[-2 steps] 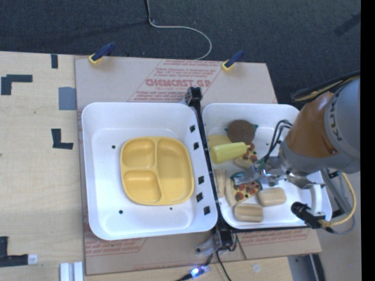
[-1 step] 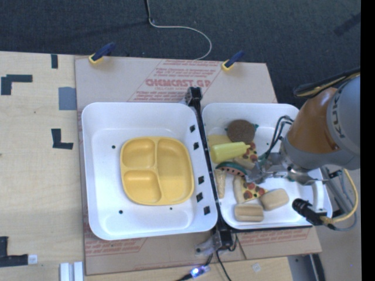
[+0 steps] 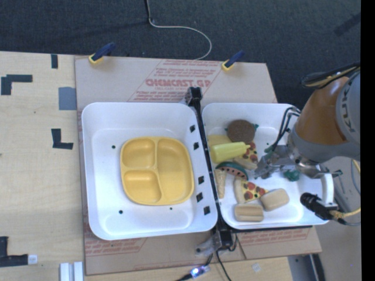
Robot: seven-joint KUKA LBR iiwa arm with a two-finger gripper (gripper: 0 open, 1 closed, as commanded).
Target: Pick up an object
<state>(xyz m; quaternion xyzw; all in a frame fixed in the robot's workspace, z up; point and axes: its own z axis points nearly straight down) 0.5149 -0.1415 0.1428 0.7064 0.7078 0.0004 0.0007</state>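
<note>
Toy food [image 3: 249, 190] is heaped in the right bin [image 3: 285, 111], next to the left bin [image 3: 94, 122] with its yellow divided plate [image 3: 157, 171]. The gripper [image 3: 265, 167] is seen low over the pile; whether it is apart or together cannot be told. The yellow-green corn piece [image 3: 228, 151] is judged light, stiff and slippery, best clasped across its middle. Its long axis is laid left-to-right.

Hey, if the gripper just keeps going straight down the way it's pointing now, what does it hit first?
Most likely the pizza slice just below the gripper, or bare floor of the right bin beside it. Depth is hard to judge from this slanted view.
</note>
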